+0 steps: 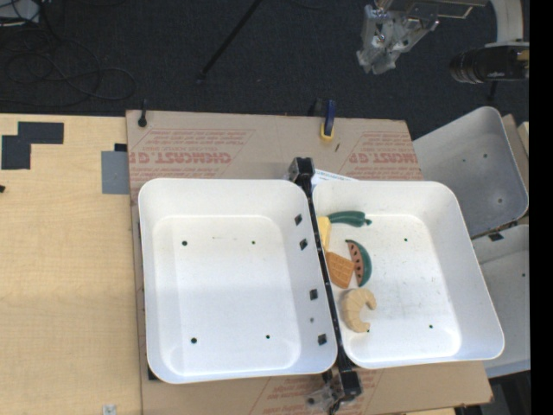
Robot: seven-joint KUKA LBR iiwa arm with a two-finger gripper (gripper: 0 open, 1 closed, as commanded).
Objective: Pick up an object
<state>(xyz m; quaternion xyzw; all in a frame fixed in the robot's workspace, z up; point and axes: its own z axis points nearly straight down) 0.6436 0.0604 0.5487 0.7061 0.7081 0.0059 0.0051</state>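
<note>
Up at the top right, the metallic two-finger gripper [384, 37] hangs over the dark floor, well apart from both bins, and whether its jaws are open or closed is impossible to tell from this blurred angle. Down on the cardboard-covered surface [216, 145], the shallow white right-hand bin [441, 318] carries all the pieces, clustered against its left wall. There's a slim dark green curved piece [348, 219] at the top, a small yellow block [323, 231] just beside it, then a watermelon-slice toy with a green rind [359, 261] touching an orange waffle-textured wedge [339, 270]. Below them lies a tan curled pastry-shaped piece [358, 309]. The shallow white left-hand bin [225, 284] sits alongside, joined by a black clip strip [313, 266].
</note>
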